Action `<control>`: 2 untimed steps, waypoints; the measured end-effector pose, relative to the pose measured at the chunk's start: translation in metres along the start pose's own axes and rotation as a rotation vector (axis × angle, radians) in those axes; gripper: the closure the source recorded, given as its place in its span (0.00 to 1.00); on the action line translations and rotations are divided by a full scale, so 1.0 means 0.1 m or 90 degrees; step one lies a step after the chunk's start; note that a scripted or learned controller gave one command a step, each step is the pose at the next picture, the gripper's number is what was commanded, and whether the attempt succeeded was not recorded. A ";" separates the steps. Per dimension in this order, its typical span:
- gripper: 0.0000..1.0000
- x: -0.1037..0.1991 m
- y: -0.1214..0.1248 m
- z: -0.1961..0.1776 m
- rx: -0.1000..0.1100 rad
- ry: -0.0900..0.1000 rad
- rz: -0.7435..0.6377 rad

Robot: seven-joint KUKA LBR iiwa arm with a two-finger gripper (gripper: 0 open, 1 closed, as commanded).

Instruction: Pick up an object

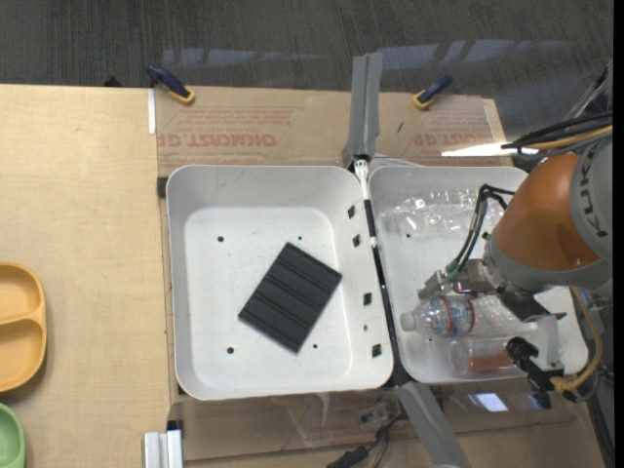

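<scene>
Camera view: arm low over the right bin (409,364), reaching for a clear bottle (444,317).
Gripper (456,286) sits just above the bottle; I cannot tell its state. Likely the grasp step; next needs closing, then lifting. Counted: two bins, one black pad (291,296) in the left bin (185,261), at least two clear bottles.

Two shallow white plastic bins, left bin (195,261) and right bin (409,359), both speckled with small dark holes. Black ribbed rectangular pad (291,296), grooved in parallel lines. Clear plastic bottle (444,317) with a white cap and a blue-red label. Grey robot arm (551,232) banded orange. Brown cardboard sheet (244,135) printed with red letters. Yellow divided plastic tray (19,325) at the light wooden tabletop (78,183) left edge.
</scene>
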State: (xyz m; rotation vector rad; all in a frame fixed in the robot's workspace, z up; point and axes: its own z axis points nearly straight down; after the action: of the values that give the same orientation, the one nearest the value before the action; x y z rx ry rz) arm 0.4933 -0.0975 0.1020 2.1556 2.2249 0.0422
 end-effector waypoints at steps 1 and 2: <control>1.00 -0.01 0.02 -0.10 -0.002 -0.001 0.002; 0.00 -0.01 0.01 -0.09 0.000 0.000 0.002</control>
State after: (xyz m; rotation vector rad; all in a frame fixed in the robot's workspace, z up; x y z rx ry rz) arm 0.4940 -0.0980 0.1111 2.1583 2.2220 0.0418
